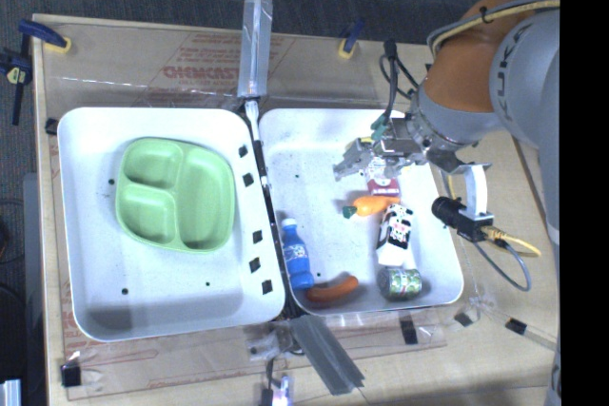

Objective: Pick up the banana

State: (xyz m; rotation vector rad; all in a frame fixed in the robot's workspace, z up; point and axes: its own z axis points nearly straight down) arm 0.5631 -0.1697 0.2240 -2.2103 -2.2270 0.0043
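My gripper (373, 159) hangs over the back middle of the right bin (314, 133), reaching in from the right. Just below it lies a small red-and-white item (382, 174), partly covered by the gripper. An orange carrot with a green end (369, 204) lies a little in front of the gripper, apart from it. Nothing yellow can be made out between the fingers.
The right bin also holds a white cow-patterned carton (395, 237), a green can (402, 281), a blue bottle (295, 254) by the left wall and a brown sausage (331, 288) at the front. A green divided plate (177, 195) sits in the left bin (86, 280).
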